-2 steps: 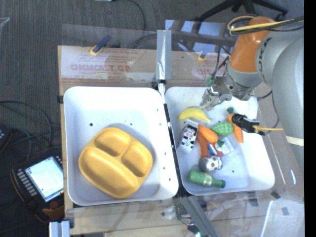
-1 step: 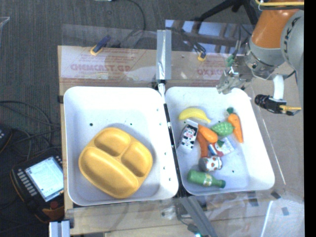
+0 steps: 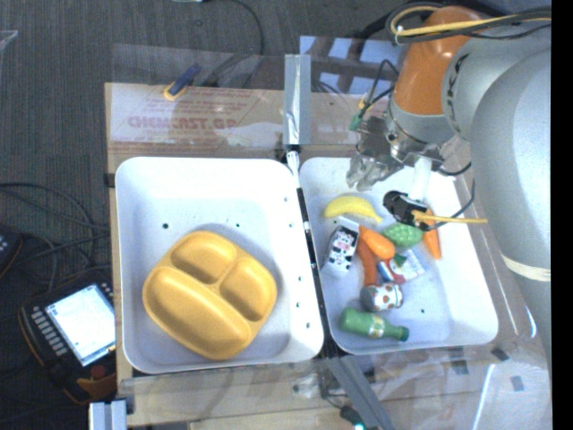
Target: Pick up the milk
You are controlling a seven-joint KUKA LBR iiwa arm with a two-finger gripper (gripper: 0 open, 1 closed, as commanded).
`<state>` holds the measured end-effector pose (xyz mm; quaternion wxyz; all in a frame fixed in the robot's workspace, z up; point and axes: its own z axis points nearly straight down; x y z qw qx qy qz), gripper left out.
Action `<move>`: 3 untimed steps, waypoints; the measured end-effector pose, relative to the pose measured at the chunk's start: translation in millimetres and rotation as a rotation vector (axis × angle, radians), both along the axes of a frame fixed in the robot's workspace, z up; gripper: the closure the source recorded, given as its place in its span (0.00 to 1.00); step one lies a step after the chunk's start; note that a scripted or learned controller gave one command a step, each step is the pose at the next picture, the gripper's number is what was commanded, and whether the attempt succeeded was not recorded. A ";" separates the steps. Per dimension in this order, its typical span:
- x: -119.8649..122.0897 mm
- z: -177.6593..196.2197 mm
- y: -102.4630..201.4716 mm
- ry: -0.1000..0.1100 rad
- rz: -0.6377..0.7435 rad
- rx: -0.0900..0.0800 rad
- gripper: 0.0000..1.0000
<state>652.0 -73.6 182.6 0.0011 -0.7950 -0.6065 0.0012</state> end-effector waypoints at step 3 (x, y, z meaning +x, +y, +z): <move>1.6 -90.7 -117.4 -0.018 0.213 -0.006 1.00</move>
